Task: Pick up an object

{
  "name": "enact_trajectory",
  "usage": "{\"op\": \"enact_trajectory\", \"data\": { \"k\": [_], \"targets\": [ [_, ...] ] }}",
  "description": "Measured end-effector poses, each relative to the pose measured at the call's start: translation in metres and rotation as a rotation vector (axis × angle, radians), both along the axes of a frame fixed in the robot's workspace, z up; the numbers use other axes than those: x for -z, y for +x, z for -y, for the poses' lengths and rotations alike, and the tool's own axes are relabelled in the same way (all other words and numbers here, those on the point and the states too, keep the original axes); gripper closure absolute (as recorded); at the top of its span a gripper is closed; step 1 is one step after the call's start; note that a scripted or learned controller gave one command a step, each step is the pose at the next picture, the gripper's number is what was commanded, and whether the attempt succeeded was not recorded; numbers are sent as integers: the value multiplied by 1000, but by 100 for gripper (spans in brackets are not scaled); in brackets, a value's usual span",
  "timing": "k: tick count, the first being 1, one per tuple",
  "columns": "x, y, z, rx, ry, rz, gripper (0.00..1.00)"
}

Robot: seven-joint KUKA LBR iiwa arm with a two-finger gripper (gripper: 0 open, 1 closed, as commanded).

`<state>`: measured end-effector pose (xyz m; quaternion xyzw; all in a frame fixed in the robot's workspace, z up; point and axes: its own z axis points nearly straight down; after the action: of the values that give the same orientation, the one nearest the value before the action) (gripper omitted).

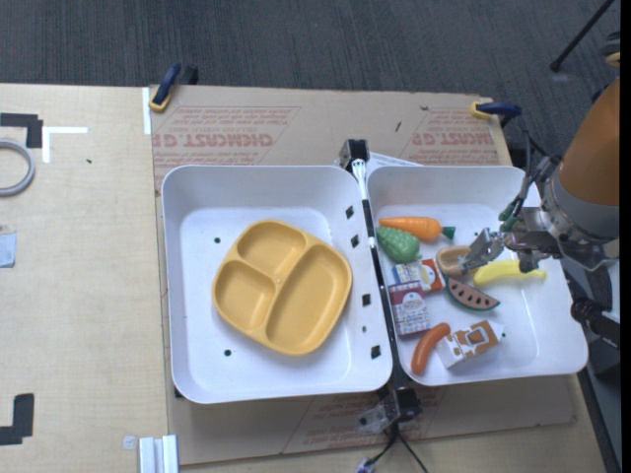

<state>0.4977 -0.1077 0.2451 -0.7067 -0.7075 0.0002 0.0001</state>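
The arm is seen entering from three o'clock, its orange band cut off by the frame edge, with the grey wrist angled down over the right bin. The tool is lowered toward the middle of that bin, just beside a banana and above a watermelon slice. Much of the arm lies outside the frame, and the tool's thin metal parts merge with the toys beneath; whether the tool is apart or together cannot be told, and nothing is clearly seen held. Toward eleven o'clock of the tool a carrot and a green vegetable are placed; toward seven o'clock lie a small box, a sausage and a carton. The left bin carries a yellow divided plate on the worktop.
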Motion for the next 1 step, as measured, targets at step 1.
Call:
{"op": "enact_trajectory", "data": {
  "k": [1],
  "targets": [
    [152,-20,-12,-105,1,-2,0]
  ]
}}
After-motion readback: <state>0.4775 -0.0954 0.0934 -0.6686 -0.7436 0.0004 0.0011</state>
